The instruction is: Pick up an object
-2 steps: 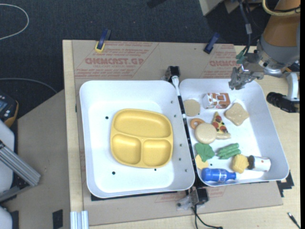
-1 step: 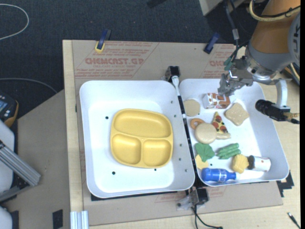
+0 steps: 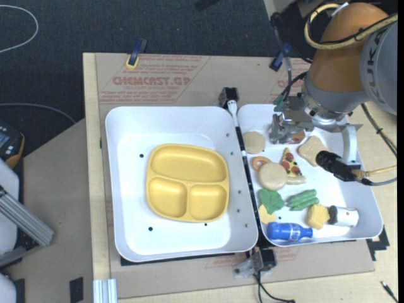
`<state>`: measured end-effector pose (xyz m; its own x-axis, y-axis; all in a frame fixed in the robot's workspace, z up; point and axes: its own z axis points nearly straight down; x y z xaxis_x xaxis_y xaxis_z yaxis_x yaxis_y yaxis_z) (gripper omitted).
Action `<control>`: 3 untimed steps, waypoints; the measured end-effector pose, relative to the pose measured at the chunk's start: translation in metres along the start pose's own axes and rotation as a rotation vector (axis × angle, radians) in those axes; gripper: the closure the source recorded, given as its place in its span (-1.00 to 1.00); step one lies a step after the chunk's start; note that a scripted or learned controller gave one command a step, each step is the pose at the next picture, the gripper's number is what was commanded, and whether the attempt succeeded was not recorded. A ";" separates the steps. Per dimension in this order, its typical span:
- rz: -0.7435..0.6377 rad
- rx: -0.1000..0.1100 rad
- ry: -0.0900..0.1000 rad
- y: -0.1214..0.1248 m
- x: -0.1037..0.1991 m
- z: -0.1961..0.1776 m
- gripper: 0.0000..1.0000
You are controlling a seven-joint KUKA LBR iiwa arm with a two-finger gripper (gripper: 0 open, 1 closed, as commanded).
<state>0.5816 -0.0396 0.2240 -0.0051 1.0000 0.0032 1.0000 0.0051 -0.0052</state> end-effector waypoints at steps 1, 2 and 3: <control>0.000 -0.002 0.000 -0.029 0.046 -0.010 1.00; 0.001 -0.001 -0.001 -0.056 0.080 -0.009 1.00; 0.005 0.000 -0.002 -0.055 0.087 0.007 1.00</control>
